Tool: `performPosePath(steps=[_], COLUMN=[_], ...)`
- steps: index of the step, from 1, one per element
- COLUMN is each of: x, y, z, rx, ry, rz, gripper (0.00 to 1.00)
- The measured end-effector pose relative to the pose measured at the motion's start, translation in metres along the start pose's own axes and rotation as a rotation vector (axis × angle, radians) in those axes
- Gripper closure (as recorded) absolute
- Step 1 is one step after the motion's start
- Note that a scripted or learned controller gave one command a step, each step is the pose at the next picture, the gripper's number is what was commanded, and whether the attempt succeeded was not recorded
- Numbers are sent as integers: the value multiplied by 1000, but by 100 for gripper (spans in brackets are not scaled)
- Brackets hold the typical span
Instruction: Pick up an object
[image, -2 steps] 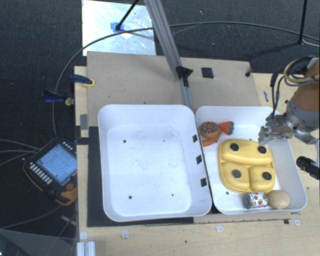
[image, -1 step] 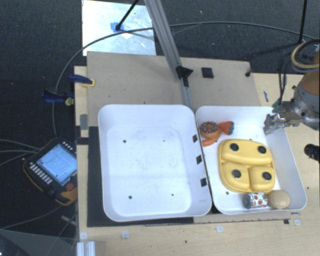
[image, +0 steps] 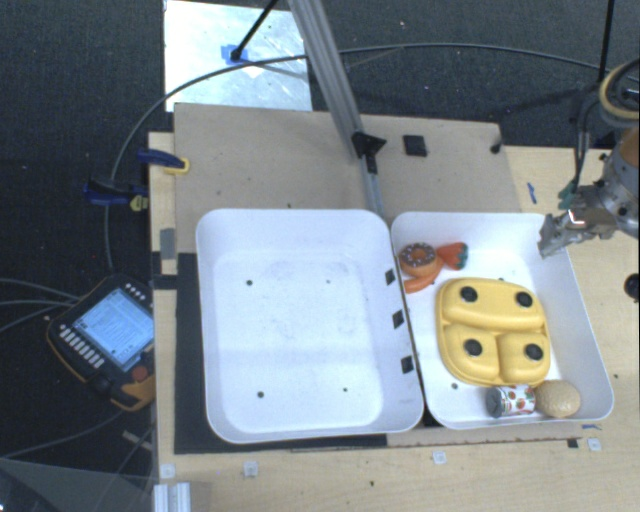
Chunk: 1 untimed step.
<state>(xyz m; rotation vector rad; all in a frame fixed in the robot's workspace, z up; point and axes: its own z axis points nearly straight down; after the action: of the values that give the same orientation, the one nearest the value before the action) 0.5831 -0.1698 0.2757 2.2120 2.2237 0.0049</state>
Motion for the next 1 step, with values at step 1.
performPosePath(steps=[1], x=[42], y=[-5], z=[6], rx=[4], ry=[2], rz=[-3], gripper=[100])
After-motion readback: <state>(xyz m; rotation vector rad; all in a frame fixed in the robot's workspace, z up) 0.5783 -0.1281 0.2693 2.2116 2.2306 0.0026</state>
